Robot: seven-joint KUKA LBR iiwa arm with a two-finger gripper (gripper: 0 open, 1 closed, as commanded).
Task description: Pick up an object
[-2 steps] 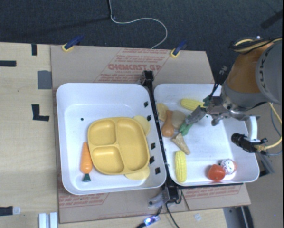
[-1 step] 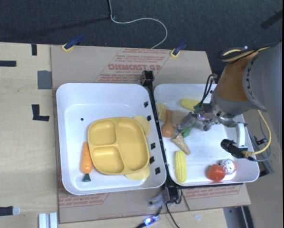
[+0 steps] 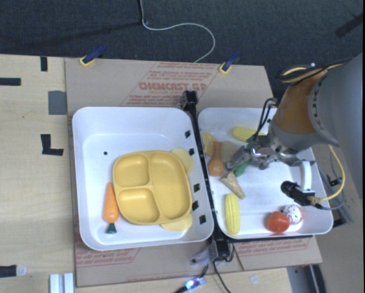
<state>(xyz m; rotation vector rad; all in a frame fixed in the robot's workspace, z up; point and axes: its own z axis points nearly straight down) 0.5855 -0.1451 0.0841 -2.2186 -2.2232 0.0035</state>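
Cardboard: red print, unreadable.

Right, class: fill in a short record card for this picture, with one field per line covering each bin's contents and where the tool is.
left bin: yellow divided tray, orange carrot lying beside the tray on its left
right bin: corn cob, red and white toy, yellow piece, other small food items near the divider
tool: low over the right bin, beside the small items
arm: reaches in from the right of the view
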